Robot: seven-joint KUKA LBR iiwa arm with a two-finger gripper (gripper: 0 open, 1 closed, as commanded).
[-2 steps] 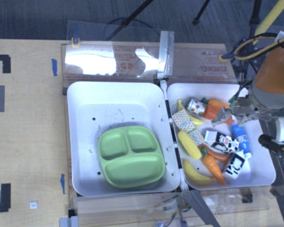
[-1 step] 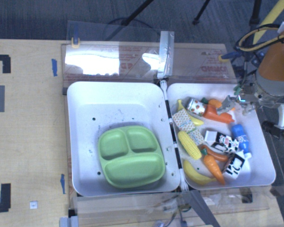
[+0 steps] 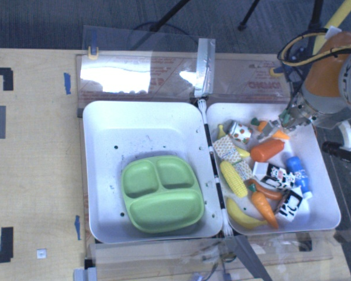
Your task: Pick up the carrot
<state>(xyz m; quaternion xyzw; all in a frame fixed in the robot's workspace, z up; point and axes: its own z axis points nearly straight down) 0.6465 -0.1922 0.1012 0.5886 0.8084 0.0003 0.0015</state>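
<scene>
**Q:** Nearest the camera, what have you got?

**Me:** Bench edge first, then the near rims of both bins. Going left to right: the left bin holds a green divided plate toward its near side. The right bin is crowded. A corn cob lies along its left side, a banana curls near the front, and the carrot lies just right of the banana, its tip pointing to the near right.

**Q:** What is touching the carrot?

**Me:** It looks pressed between the banana and a black-and-white carton, with another black-and-white carton just beyond it. I can't tell whether it sits partly under any of them.

**Q:** And your gripper?

**Me:** My gripper hangs over the far right part of that bin, above an orange bottle-shaped toy and well apart from the carrot. Whether my fingers are spread or closed I cannot tell from this angle.

**Q:** What could go wrong?

**Me:** I'd judge two things. The orange toy right under me could be grabbed by mistake, being a similar colour. And with neighbours so tight around the carrot, a finger may land on the banana or carton and shove the carrot aside instead of closing around it
</scene>
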